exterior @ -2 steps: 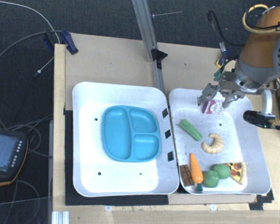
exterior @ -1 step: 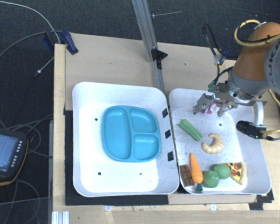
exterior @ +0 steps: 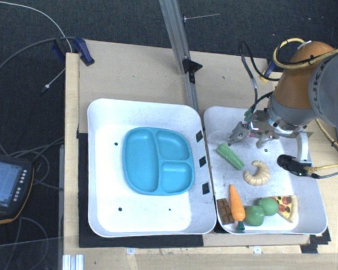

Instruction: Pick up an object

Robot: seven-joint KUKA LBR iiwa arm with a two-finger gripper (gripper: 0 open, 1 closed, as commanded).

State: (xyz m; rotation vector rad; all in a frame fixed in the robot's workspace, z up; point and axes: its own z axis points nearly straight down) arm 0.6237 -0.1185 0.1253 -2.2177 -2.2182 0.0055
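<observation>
The task looks to be at its beginning. The gripper (exterior: 250, 132) hangs over the far part of the right bin (exterior: 316, 195), and nothing is between its fingers. The fingers stand spread apart, so I judge it released, with no object taken yet. All the objects lie on the floor of the right bin, and none of them is lifted. What is left, in my judgement, is the whole pick: to choose one object, to come down on it, to close, and to raise it.

The object nearest to the gripper is the green pepper (exterior: 230, 156), which lies just beside the finger tips, a little nearer and to the left. It is apart from the other objects, so it seems an easy target, but I cannot say which one the program will take.

Now the count. There are two white bins side by side. In the left bin (exterior: 102, 156) there is one blue tray (exterior: 156, 161) with three compartments, and nothing lies in them. In the right bin I count six objects: one green pepper, one croissant (exterior: 258, 173) near the middle, one carrot (exterior: 237, 203), one brown chocolate bar (exterior: 225, 211) at the near left corner touching the carrot, one green apple (exterior: 261, 211), and one pizza slice (exterior: 285, 206) to the right of the apple. The apple may be two green pieces pressed together; I cannot tell this for sure.
</observation>
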